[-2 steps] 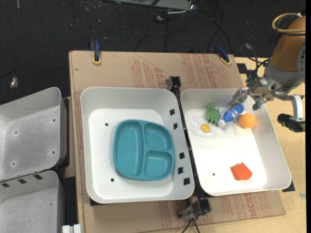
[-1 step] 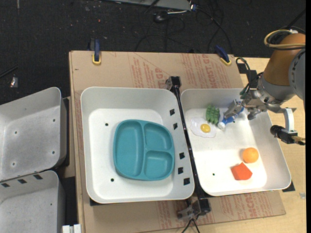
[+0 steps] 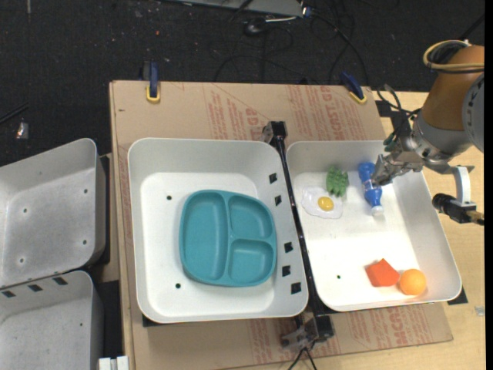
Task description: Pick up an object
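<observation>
The pincer sits low in the right bin, at about one o'clock from that bin's middle, right against the top of a blue object. Whether its fingers are apart, together or clamped on the blue piece cannot be told; metal and blue plastic run into each other there.

To do this step well, it seems wise to centre on the blue object's narrow body and close across its short width before lifting straight up. The green toy lies just beside it at nine o'clock, and the fried-egg piece near it at eight o'clock, so a sideways drift could nudge either. The orange block and the orange ball, touching each other at five o'clock in the bin, are well apart from the work.

The blue object's upper end is covered by the tool, so its full shape is unclear. The teal plate lies in the left bin.
</observation>
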You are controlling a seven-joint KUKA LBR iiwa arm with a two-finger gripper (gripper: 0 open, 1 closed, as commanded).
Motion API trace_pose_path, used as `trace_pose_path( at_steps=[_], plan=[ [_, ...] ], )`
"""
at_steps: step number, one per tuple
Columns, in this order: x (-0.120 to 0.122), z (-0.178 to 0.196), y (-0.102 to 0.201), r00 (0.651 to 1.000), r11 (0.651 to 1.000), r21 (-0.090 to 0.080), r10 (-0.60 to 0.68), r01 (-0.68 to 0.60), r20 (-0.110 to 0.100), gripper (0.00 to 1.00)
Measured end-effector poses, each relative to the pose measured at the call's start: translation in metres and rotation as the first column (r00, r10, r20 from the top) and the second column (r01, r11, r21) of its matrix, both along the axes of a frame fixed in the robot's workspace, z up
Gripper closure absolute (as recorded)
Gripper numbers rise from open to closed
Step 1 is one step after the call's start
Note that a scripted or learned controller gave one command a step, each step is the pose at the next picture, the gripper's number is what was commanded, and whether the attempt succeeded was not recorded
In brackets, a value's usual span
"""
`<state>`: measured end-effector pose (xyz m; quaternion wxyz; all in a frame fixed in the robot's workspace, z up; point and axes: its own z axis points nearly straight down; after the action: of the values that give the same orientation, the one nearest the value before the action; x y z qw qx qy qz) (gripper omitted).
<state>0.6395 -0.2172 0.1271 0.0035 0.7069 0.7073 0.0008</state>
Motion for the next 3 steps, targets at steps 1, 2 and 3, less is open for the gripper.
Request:
trace_pose_path(
  at_steps=[1, 2, 3],
  plan=[
    [0.004, 0.065, -0.001, 1.000, 1.000, 0.000, 0.001, -0.001, 0.002, 1.00],
    [-0.002, 0.124, 0.002, 1.000, 1.000, 0.001, 0.001, -0.001, 0.002, 1.00],
    [-0.001, 0.169, 0.002, 1.000, 1.000, 0.001, 0.002, -0.002, 0.000, 1.00]
  ],
)
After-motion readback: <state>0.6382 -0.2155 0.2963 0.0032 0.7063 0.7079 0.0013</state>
